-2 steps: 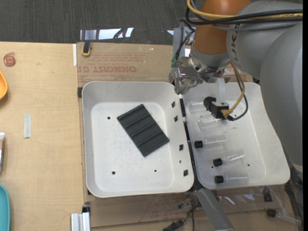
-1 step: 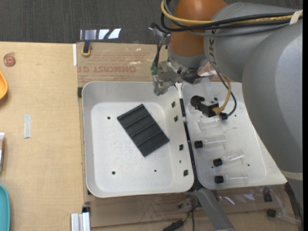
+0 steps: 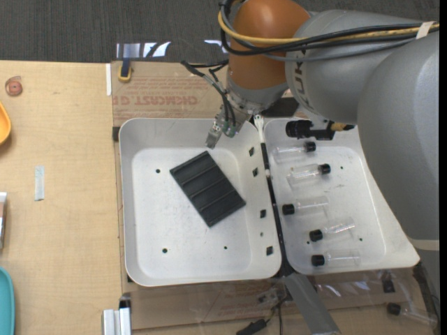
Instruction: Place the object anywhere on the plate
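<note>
We see the gripper [image 3: 218, 132] over the far edge of the left bin [image 3: 140, 208], near the divide between the two bins. It hangs below the arm's orange band [image 3: 269, 26]; we cannot tell its state from this slant, and we see nothing in it.

The plate [image 3: 207, 188], a dark ribbed rectangular slab, lies flat on the floor of the left bin, turned at an angle to the bin walls. Its upper corner sits just below the gripper. We see nothing resting on it.

The right bin [image 3: 377, 208] holds several clear vials with black caps:
- one vial [image 3: 307, 147] near the far wall, close under the arm;
- one vial [image 3: 311, 171] a little nearer;
- one vial [image 3: 302, 206] by the dividing wall;
- one vial [image 3: 330, 230] toward the middle;
- one vial [image 3: 332, 259] near the front wall.

All lie on their sides, apart from one another. The grey arm body [image 3: 391, 103] overhangs the right bin's far right corner.

A cardboard sheet [image 3: 167, 96] lies behind the left bin. The wooden benchtop [image 3: 56, 187] extends to the left, with a small pale strip [image 3: 39, 183] on it.
</note>
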`<action>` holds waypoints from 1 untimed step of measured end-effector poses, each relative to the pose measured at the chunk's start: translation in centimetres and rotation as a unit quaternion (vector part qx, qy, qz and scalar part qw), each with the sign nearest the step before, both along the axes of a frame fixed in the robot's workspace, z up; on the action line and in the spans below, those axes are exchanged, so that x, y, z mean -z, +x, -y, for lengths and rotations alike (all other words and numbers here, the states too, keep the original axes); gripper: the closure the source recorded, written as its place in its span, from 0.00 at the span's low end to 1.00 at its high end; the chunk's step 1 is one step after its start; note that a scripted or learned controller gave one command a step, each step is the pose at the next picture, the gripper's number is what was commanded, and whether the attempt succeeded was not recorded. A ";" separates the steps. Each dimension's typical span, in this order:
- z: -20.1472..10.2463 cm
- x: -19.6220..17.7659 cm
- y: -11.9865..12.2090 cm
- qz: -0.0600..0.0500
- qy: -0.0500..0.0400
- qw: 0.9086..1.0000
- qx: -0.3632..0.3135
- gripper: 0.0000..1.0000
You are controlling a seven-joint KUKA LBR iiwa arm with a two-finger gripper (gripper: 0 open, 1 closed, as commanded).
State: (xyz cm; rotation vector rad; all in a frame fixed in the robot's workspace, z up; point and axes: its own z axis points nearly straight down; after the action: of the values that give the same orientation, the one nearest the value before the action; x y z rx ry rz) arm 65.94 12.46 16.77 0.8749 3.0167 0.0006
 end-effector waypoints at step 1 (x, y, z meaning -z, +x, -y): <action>-5.3 -7.0 -1.4 0.002 0.000 0.974 -0.227 1.00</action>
State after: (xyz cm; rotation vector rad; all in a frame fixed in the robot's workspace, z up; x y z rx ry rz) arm 64.53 17.79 23.80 0.1662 3.1336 0.0030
